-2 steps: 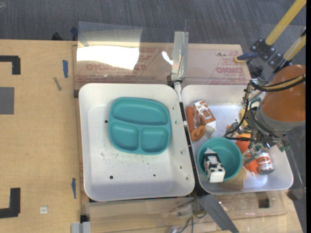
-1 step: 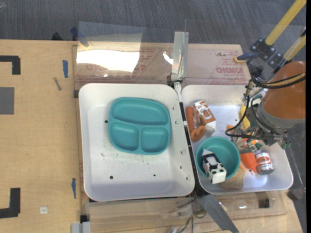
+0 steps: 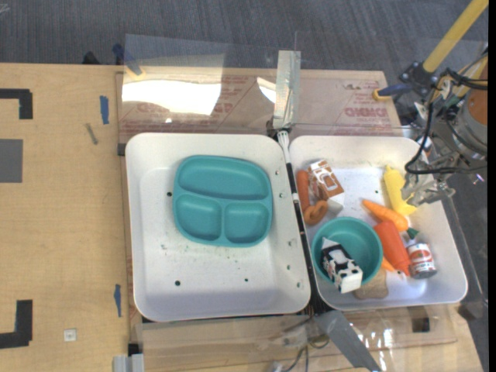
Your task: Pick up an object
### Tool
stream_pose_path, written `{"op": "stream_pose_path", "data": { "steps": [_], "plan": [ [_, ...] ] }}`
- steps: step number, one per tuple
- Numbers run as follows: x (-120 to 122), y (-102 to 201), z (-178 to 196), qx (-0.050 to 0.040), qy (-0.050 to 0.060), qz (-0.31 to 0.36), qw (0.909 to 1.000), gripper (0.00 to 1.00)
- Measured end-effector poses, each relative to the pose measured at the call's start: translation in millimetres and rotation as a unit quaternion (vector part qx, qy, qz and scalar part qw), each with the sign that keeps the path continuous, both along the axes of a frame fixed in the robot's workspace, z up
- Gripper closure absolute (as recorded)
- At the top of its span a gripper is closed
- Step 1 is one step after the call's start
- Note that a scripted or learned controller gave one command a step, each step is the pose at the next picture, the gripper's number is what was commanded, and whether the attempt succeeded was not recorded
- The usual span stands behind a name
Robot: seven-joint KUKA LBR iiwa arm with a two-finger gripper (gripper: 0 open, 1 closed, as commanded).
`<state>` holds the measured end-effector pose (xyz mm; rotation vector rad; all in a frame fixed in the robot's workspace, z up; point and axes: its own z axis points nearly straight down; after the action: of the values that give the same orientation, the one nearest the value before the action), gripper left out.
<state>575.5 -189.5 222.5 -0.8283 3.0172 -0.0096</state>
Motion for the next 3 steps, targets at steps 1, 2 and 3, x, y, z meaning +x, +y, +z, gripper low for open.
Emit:
{"op": "stream_pose_path", "data": {
  "steps": [1, 2, 3],
  "plan": [
    [-1.6, 1.1, -4.3, 0.0019, 0.004, 0.0, 1.0, 0.0],
    [-55.8, -9.0, -129.6, 0.0055, 0.005, 0.015, 0.9999, 0.0],
    [-79.4, -1.5, -133.0, 0.0001, -0.001, 0.003, 1.0, 0.0]
  ]
}}
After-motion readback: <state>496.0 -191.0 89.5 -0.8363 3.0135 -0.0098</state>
